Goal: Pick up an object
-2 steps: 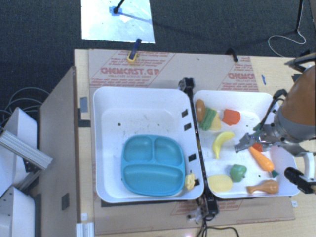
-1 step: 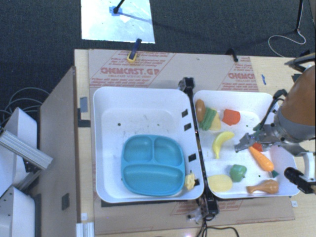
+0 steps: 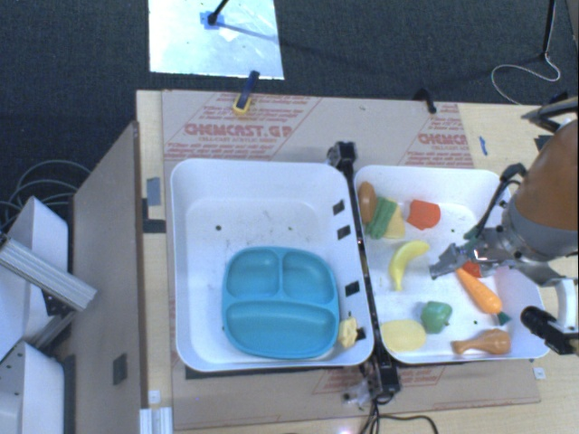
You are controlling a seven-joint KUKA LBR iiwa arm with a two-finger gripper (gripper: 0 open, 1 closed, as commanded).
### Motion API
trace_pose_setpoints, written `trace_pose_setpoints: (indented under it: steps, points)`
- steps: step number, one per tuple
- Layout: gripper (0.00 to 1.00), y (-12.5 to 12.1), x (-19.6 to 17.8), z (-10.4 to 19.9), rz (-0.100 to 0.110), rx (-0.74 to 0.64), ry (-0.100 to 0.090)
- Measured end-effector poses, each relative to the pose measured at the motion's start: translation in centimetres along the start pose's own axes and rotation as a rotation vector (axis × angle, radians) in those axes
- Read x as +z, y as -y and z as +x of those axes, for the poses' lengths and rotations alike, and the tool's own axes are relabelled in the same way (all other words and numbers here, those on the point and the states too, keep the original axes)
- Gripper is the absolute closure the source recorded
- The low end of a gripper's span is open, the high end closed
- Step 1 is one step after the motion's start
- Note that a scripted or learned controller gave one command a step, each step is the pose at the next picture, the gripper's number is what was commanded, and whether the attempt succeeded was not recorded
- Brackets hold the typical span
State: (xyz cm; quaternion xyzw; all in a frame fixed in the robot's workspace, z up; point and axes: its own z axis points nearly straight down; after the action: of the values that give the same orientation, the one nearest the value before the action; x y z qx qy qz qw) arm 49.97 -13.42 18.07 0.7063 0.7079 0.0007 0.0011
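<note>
The right bin [image 3: 470,181] holds several toy foods. A yellow banana [image 3: 407,260] lies in the middle and an orange carrot [image 3: 479,293] to its right. A green pepper [image 3: 436,315], a pale yellow lemon-like piece [image 3: 403,335] and a tan drumstick [image 3: 482,342] lie near the front. At the back are a red-orange piece [image 3: 423,213], a green piece [image 3: 382,217] and a brown piece [image 3: 366,201]. My gripper [image 3: 450,264] hangs low between the banana and the carrot's upper end, with something small and red [image 3: 471,270] just beside it.
The left bin [image 3: 262,188] holds a blue divided plate [image 3: 280,301], and a small yellow piece [image 3: 348,333] sits in its front right corner. A black clip [image 3: 343,155] stands where the bins meet. The arm fills the right bin's right side.
</note>
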Motion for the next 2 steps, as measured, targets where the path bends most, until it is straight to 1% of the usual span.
trace_pose_setpoints:
  steps: [2]
  points:
    - [0.00, 0.00, 0.00, 0.00, 0.000, 0.000, 0.000]
